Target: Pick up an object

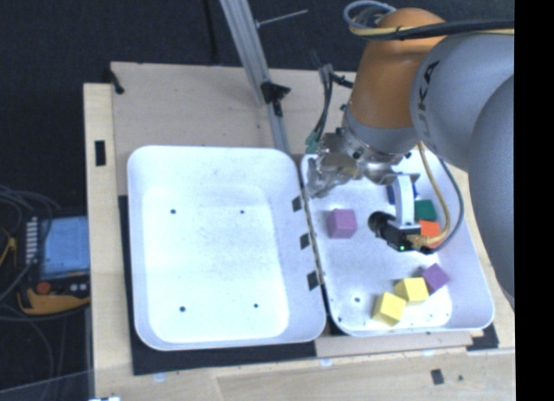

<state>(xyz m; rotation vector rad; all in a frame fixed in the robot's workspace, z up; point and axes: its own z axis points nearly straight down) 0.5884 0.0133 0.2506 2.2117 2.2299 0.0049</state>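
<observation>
Claw first: my gripper [322, 174] hangs at the upper left corner of the right bin [472, 256], close to the wall it shares with the left bin [138, 174], and from this slanted view I cannot tell how it is set, nor see anything caught in it. The likeliest target, a purple block [341, 223], lies on the bin floor just below the claw in the frame, apart from it. That closeness to the wall worries me: if I drop straight down from here I judge I could strike the rim or the dividing edge instead of the block, or land beside the block and nudge it away. Further right in the frame lie a green block [425, 210] and an orange block [430, 229], partly behind cabling on my wrist, and in the lower right sit two yellow blocks [401, 298] with another purple piece [435, 276] touching one of them. Going for that cluster risks pinching two at once or scattering them.
</observation>
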